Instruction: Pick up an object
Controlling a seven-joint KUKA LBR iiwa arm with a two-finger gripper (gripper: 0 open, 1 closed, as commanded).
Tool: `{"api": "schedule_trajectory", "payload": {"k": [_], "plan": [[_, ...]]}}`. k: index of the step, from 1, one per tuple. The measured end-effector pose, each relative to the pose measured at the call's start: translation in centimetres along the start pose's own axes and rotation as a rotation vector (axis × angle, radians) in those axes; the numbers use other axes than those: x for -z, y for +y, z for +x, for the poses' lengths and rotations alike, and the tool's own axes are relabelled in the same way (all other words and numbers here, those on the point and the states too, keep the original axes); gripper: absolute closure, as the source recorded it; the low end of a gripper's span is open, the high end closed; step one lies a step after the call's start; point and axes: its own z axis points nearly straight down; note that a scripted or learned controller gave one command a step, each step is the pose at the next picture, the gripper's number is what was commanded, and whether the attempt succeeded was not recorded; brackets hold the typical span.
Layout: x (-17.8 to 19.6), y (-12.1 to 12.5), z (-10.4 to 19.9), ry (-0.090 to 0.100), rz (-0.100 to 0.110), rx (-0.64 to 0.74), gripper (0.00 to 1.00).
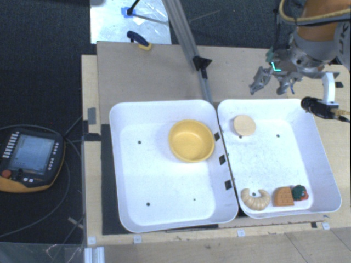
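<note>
Teach pendant (30,159) is parked off the bench at far left with its cable trailing, presumably kept clear of the work area. Left bin (131,201) carries one item: a yellow bowl (191,140), upright, set toward the bin's upper right, near the shared edge. Its rim is the only likely grip point, so it is judged an awkward pick. Right bin (321,163) carries the rest. A round tan disc (244,125) lies flat at the upper left corner, well apart from the others and nearest the tool, so it is judged the easiest candidate. Along the lower edge a croissant-shaped piece (256,199), an orange cracker-like block (283,196) and a small red-and-green item (299,192) are packed close together, apparently touching, which is judged to leave little finger clearance. Gripper (272,82) is held above the bench just beyond the right bin's upper rim, fingers spread wide with nothing between them. No object is picked yet; a descent toward the bin is judged to be next.
</note>
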Motion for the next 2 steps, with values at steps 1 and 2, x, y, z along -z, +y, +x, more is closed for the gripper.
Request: {"api": "schedule_trajectory", "payload": {"k": [1, 2], "plan": [[0.0, 0.0, 0.0, 0.0, 0.0, 0.0, 0.0], [-4.8, -0.1, -1.0, 0.0, 0.002, -0.001, 0.0]]}}
